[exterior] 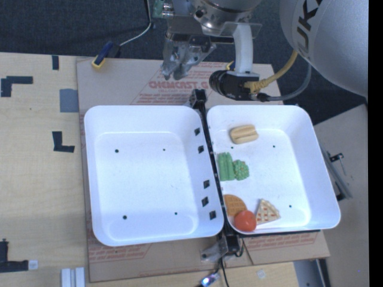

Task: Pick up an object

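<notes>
Overhead, the gripper hangs above the brown board behind the two bins, just past the far rim of the left bin and near the black divider where the bins meet; its metal fingers point down and sit close together, with only a narrow gap and nothing visible between them; the tips look apart from the board, though how high they stand cannot be told. The grey arm comes in from the upper right, and a yellow cable loops down to a black fitting by the right bin's back edge.

All the objects lie in the right bin, well apart from the gripper; a tan bread roll lies near the back, somewhat left of centre; a green toy vegetable lies close to the divider wall, about midway along it; near the front left corner an orange round waffle lies just behind a red tomato, the two touching or overlapping; a tan wedge like a pizza slice sits just beside the tomato on its right. A yellow and blue clip rests at the board's far left corner.
</notes>
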`<state>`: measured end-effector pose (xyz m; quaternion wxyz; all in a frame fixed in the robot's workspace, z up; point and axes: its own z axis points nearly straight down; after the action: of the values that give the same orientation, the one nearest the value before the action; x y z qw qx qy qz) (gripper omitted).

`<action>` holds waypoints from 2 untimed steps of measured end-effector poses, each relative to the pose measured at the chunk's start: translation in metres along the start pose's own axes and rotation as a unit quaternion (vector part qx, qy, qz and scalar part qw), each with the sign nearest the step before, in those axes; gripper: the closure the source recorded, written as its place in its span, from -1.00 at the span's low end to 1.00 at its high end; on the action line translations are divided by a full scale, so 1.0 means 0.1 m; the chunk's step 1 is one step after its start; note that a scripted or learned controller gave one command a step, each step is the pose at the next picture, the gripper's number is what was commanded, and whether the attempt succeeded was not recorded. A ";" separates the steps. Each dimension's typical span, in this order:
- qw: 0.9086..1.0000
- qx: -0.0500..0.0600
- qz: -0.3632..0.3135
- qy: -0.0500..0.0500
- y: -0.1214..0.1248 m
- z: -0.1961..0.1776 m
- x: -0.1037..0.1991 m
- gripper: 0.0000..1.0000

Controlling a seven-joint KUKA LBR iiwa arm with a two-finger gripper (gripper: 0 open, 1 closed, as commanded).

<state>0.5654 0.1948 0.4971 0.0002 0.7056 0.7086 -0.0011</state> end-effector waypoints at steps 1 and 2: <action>1.000 0.000 -0.001 0.000 0.00 -0.09 0.01 1.00; 1.000 0.001 -0.002 -0.001 0.00 -0.19 0.01 1.00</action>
<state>0.5655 0.1962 0.5160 0.0003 0.7045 0.7097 -0.0025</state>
